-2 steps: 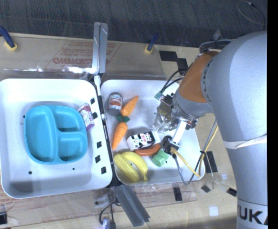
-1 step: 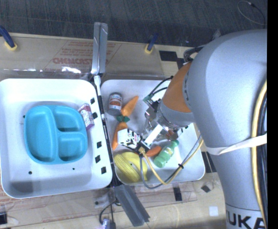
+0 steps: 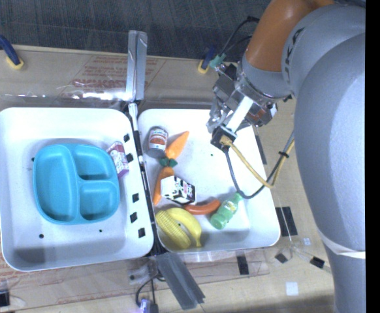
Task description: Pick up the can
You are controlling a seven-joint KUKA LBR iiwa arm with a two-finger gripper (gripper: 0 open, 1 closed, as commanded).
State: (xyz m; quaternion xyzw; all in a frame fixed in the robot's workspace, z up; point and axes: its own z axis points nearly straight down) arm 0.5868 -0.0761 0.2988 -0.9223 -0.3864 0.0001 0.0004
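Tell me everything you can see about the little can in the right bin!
The small round metal can with a dark red label has a pale, shiny top and seems to stand upright. It sits in the far left corner of the white right-hand bin, close to the divider wall. The orange carrot lies right beside it, seemingly touching. Nothing grips it.

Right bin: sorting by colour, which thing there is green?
The small bottle in the bin's lower right; the rest are orange, yellow, brown or black-and-white.
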